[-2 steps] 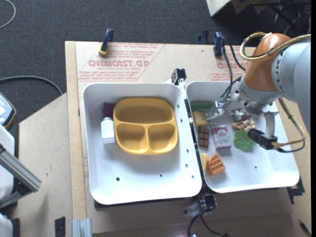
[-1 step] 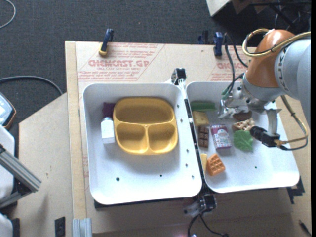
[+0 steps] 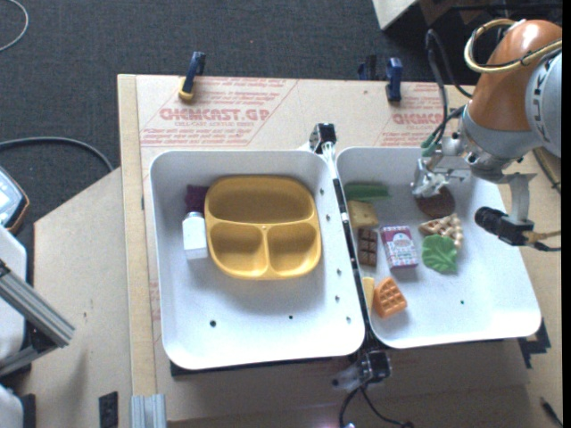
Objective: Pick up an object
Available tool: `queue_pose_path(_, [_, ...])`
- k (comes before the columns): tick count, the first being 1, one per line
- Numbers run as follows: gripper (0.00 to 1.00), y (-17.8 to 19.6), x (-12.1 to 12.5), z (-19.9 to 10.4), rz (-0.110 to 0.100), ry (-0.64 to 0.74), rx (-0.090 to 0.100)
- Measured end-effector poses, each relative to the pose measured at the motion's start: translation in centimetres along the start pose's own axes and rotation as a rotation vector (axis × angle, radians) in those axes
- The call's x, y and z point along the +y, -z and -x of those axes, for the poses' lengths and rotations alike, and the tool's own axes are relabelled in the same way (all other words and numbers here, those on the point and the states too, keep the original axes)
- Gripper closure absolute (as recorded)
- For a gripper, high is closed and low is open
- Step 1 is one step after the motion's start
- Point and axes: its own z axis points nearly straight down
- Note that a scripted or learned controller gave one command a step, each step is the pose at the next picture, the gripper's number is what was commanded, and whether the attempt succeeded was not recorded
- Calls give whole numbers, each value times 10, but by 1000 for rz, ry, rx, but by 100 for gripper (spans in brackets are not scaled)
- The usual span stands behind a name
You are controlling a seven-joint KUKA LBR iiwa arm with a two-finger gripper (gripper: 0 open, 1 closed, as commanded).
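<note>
While the gripper (image 3: 432, 184) hangs low over the back of the right bin (image 3: 500, 315), I cannot tell whether it grasps anything. Directly beneath it lies a dark brown round piece (image 3: 436, 206), partly hidden by the metal. Just in front of that sit a waffle-like biscuit (image 3: 443, 227) and a green leaf (image 3: 439, 253), touching each other. To their left are a small pink carton (image 3: 400, 246), a chocolate bar (image 3: 367, 246), a tan block (image 3: 361, 212) and a green stick (image 3: 367, 190) near the back wall. An orange wedge (image 3: 389, 298) lies nearer the front. The left bin (image 3: 232, 337) holds a yellow divided plate (image 3: 263, 226), with a white bottle (image 3: 194, 236) and a purple thing (image 3: 196, 195) beside its left rim. The board (image 3: 143, 150) under the bins bears red print reading "CHEMCAST GP"; the carton's label is too small to read.
</note>
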Motion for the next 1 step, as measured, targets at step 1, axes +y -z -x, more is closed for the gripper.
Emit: queue_pose_path(1, [100, 47, -1, 7, 0, 1, 0])
